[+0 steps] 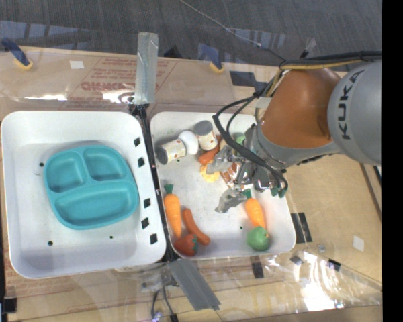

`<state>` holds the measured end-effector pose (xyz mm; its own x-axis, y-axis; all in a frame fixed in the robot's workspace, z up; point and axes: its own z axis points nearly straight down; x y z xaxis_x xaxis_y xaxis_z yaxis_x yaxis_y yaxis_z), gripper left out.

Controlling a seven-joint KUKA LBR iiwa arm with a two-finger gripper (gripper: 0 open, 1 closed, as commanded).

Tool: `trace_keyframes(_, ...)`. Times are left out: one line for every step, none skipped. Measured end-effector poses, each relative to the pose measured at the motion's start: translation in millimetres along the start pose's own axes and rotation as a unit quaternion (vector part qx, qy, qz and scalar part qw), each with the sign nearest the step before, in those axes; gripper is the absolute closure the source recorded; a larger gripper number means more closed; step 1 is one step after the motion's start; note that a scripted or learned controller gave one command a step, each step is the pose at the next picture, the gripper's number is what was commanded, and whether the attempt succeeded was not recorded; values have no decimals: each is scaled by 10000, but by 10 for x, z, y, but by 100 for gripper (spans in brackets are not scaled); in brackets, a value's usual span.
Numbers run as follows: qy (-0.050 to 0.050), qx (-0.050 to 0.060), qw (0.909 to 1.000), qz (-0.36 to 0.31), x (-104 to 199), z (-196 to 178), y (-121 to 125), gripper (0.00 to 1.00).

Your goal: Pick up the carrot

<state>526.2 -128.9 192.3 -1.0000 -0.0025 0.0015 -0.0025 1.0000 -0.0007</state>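
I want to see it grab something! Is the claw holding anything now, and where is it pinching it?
Nothing is held, as far as I can see. The claw hangs just beside the carrot in the right bin, with nothing visible between its fingers.

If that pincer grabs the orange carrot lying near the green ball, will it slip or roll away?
The carrot looks smooth and tapered, so it may well squirt out of a pinch near its thin end. Being round, it could roll if nudged sideways, though the green ball touching its tip might stop it. It looks like stiff toy plastic, probably light.
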Motion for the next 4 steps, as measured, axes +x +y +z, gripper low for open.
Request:
trace_keyframes(-14,-4,9952,980,309,1004,-451,0)
trace_keyframes(-16,-10,9843,1765,-255,997,-111,0)
trace_keyframes(-30,0,9969,780,-748,981,-775,0)
trace_keyframes(-30,-2,9946,1039,42,990,-784,0)
